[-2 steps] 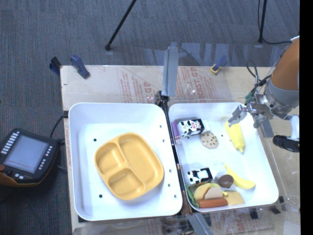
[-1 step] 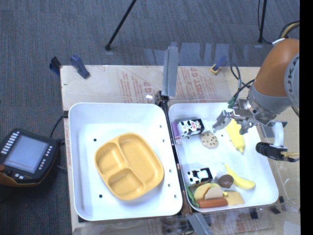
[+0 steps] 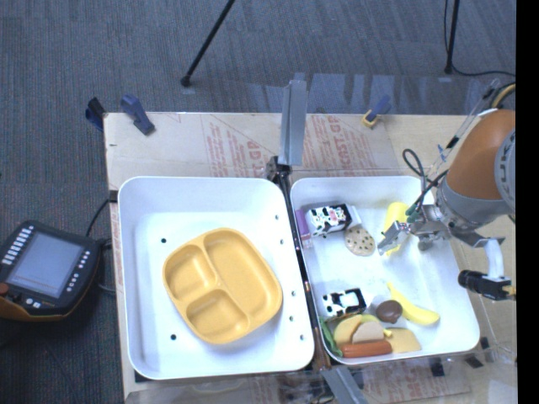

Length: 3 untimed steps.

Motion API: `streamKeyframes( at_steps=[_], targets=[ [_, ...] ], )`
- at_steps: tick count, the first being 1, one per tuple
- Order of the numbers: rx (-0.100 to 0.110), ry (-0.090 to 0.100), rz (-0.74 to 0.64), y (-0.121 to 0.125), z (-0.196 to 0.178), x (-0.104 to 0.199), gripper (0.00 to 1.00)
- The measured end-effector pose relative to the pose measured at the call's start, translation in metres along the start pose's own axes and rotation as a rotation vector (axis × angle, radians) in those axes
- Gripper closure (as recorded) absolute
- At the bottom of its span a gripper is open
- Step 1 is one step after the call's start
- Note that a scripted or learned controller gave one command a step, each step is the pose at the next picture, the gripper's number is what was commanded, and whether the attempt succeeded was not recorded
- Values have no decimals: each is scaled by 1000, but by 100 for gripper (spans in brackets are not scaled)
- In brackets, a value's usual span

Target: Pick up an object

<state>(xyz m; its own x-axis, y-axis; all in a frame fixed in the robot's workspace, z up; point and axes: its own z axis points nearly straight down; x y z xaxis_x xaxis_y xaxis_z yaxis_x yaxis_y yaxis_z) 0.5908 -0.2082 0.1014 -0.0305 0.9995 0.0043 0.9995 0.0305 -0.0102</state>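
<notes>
Hovering with fingers apart, the tool (image 3: 402,236) is poising just right of the cookie (image 3: 360,241), mid-right of frame

Yellow divided plate (image 3: 222,285) in left bin (image 3: 143,200); tool (image 3: 406,236) above food-littered right bin (image 3: 446,268), beside cookie (image 3: 360,241).

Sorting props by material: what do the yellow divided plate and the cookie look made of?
The yellow divided plate looks like moulded plastic, semi-matte: uniform colour, rounded compartment walls, soft sheen. The cookie is probably a plastic or rubber toy: flat tan disc with dark spots, too small to be sure.
</notes>
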Motion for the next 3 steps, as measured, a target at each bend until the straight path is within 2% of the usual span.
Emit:
streamKeyframes(
  at_steps=[1, 2, 3],
  targets=[
    [0, 0, -1, 0, -10, 0, 100],
    [4, 2, -2, -1, -18, 0, 100],
    [5, 2, -2, -1, -18, 0, 0]
  ],
)
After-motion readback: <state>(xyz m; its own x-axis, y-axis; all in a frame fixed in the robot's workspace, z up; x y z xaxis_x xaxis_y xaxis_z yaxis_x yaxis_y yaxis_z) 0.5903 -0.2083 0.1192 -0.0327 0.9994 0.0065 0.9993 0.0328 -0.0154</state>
